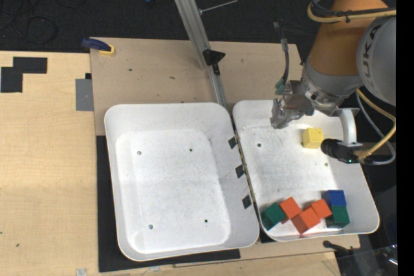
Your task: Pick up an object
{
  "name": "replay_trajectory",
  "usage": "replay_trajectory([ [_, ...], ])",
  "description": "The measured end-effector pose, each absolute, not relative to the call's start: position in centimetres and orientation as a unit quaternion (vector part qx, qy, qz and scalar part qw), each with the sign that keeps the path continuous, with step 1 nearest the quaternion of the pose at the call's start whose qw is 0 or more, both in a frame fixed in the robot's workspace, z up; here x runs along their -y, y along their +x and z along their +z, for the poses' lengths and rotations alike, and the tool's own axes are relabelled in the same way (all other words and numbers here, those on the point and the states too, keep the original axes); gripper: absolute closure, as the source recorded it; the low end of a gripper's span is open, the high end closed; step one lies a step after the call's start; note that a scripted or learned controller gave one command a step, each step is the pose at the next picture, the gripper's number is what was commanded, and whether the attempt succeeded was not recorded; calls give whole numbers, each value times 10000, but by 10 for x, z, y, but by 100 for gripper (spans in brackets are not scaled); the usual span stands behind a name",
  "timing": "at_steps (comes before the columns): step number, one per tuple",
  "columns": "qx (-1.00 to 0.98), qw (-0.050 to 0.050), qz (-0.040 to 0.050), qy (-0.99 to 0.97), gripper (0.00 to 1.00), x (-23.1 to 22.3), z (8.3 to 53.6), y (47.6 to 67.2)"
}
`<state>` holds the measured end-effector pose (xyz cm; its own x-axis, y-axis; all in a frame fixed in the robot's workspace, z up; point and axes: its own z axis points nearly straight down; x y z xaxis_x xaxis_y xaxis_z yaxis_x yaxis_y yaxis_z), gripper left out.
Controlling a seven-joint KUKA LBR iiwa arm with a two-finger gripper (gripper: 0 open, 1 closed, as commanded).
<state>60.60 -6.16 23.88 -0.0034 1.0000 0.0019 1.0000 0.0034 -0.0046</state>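
Gripper (283, 118) is hanging over the far part of the right bin (278, 161), near its back rim, and you are looking at it from above at a slant, so whether its tips are spread or pressed together cannot be told; nothing is showing between them. Your arm (346, 55) is reaching in from the right, orange band uppermost, grey wrist below it. You are seeing a yellow block (313, 138) lying on the bin floor just right of the gripper, apart from it and not touching; it is roughly cubic, so no long axis is standing out, and its faces are sitting slightly turned against the bin walls. You are also seeing a cluster at the near rim of the same bin: a green block (274, 214) at the left end, an orange block (290, 207) touching it, a second orange block (309, 216) to the right, a blue block (336, 197) farther right and toward the back, and another green block (338, 215) just in front of the blue one. That cluster is sitting well apart from the gripper. The left bin (171, 181) is lying alongside, joined to the right one by black clips (239, 170).
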Motion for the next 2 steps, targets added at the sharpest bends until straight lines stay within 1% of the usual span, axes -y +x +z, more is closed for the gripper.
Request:
replay_trajectory([
  [1,7082,26,9,-7060,100,9,226,601],
  [2,7085,20,5,-7057,100,-47,224,602],
])
